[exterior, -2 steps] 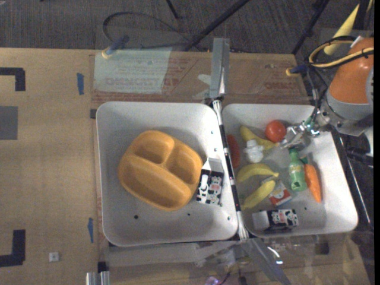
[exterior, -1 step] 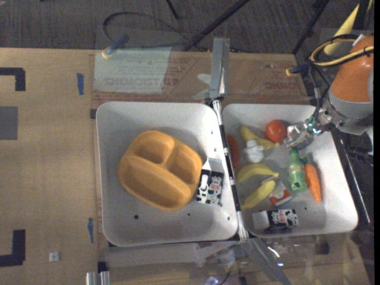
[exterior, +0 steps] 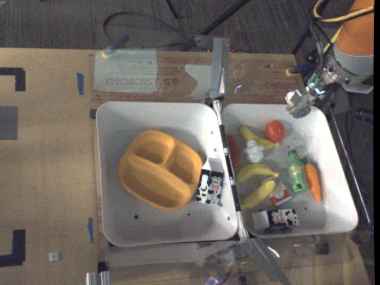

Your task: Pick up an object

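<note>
While your gripper [exterior: 298, 104] hovers over the right bin's [exterior: 332, 136] far rim, grip state unreadable, you have two bananas [exterior: 256, 172], one tomato [exterior: 274, 130], one carrot [exterior: 313, 183], one bottle [exterior: 295, 171]; near-right corner lies open.

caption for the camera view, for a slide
Gripper above right bin of toy food; yellow tray in left bin.

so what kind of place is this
Most likely a robot grasping test bench in a lab: two white bins of toy food such as bananas, a yellow divided plate, and a robot arm with its claw above.
</note>
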Controlling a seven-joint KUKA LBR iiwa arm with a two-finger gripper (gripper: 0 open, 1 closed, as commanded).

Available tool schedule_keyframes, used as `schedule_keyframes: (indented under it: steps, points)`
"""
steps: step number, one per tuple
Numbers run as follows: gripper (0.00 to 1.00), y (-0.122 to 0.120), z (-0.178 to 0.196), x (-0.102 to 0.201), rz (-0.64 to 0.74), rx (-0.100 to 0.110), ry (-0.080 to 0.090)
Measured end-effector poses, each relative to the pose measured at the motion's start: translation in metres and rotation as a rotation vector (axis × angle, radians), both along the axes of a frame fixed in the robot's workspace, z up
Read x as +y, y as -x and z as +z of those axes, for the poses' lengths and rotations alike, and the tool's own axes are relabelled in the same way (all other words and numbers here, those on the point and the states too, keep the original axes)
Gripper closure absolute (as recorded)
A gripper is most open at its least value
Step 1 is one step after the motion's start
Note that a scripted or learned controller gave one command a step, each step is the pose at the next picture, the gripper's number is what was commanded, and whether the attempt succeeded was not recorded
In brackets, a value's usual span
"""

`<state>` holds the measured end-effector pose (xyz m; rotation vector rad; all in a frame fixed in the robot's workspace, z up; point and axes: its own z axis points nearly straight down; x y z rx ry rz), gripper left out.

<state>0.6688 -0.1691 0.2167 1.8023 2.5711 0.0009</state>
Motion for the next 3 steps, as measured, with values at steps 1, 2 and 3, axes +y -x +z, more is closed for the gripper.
schedule_keyframes:
  steps: [1,2,3]
  points:
    - [1.00,0.041,0.008,-0.005,0.651,0.004,-0.003]
    - [1.00,0.068,0.029,0.060,1.050,0.002,-0.003]
    - [1.00,0.072,0.029,0.087,1.300,0.002,-0.003]
